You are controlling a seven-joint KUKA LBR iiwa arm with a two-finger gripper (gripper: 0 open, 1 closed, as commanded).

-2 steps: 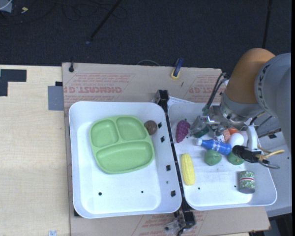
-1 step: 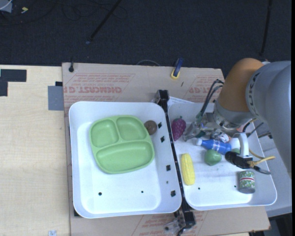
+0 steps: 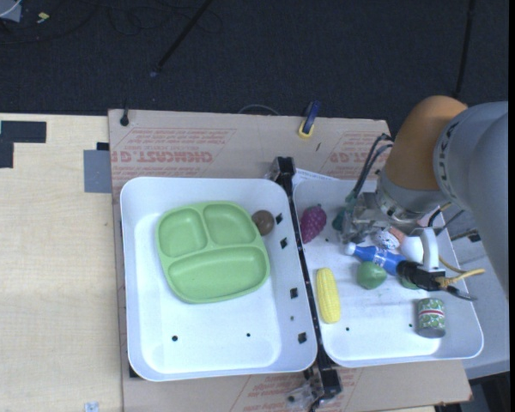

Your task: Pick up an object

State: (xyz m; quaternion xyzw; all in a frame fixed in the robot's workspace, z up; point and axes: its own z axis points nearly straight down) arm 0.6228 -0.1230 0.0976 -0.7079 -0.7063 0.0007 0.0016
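Observation:
The right bin [image 3: 386, 342] holds a purple bunch of grapes [image 3: 313, 221] at its upper left and a yellow corn cob [image 3: 328, 294] lower down. A green rounded piece [image 3: 371, 275] lies beside a blue and white item [image 3: 376, 254]. A small patterned can [image 3: 430, 316] stands at the lower right. My gripper [image 3: 354, 222] is low in the right bin, just right of the grapes and above the blue item. The wrist hides what lies directly under it.
In the left bin [image 3: 154, 333] lies a green divided plate [image 3: 213, 251] with a small brown ball [image 3: 263, 221] at its upper right edge. A black divider [image 3: 299, 264] runs between the bins. A white curved piece [image 3: 428, 249] sits near the wrist.

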